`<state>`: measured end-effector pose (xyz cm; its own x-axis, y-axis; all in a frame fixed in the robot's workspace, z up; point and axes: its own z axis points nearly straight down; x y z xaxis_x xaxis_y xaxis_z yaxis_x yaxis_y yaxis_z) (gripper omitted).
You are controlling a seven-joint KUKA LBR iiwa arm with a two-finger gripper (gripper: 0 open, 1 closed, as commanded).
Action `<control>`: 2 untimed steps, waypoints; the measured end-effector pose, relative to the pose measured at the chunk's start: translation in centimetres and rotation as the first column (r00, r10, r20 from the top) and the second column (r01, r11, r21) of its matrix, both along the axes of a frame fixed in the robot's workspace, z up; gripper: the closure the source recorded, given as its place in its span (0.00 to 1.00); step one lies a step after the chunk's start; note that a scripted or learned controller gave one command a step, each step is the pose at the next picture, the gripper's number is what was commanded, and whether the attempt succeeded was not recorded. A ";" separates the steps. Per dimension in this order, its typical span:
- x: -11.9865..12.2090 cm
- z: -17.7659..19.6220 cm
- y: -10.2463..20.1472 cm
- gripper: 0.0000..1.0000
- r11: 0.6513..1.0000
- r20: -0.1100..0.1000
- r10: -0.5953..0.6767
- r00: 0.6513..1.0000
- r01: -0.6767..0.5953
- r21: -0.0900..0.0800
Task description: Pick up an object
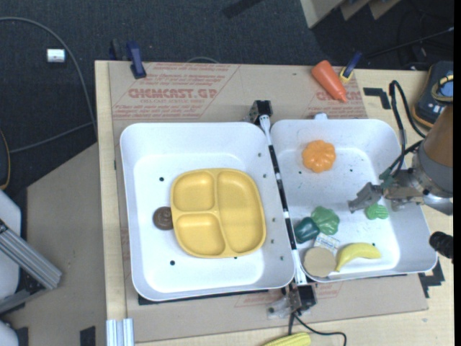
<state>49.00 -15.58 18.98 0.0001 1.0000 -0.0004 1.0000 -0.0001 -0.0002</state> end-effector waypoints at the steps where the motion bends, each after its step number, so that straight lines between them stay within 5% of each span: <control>1: 4.1 -10.5 3.4 0.00 1.000 0.000 0.002 1.000 -0.002 0.001; 2: 4.1 -9.5 3.4 1.00 1.000 0.002 0.000 1.000 0.000 0.001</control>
